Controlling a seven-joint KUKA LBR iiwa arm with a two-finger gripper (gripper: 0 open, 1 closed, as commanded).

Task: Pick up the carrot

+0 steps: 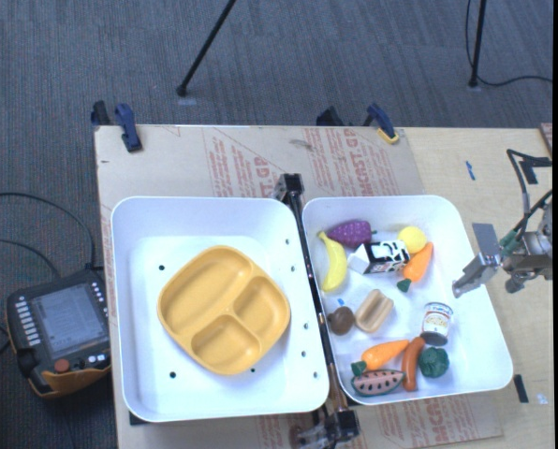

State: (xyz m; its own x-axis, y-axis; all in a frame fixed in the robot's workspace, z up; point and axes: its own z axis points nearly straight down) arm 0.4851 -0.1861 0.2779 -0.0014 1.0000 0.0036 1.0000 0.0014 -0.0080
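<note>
From my station I see two shallow white bins side by side on the worktop point(213, 157). The left bin point(139, 241) holds a yellow divided plate point(224, 309) with three compartments, lying at a slant near its middle. The right bin point(485, 335) is crowded with toy food: a purple bunch of grapes point(350, 232) at the top, a banana point(333, 262) just below and left of it, a small black-and-white carton point(384, 256) touching a yellow lemon point(411, 238), and a hot dog in a bun point(374, 311) beside a brown round piece point(341, 321). A small labelled can point(436, 323) stands toward the right side, with a green broccoli point(434, 361) below it and a watermelon slice point(376, 382) at the bottom edge. The carrot point(417, 265) I am after lies in the upper right part of this bin, just under the lemon and against the carton, orange, tapered, tilted with its thick end up-right and a bit of green at its lower-left tip. Two more orange pieces point(397, 355) lie lower down, between the can and the watermelon; I cannot tell what they are. The gripper point(480, 269) sits at the right rim of the right bin, apart from the carrot, with nothing between the jaws; how wide they stand I cannot tell from here. A teach pendant point(59, 330) rests on the floor point(36, 82) to the left.
</note>
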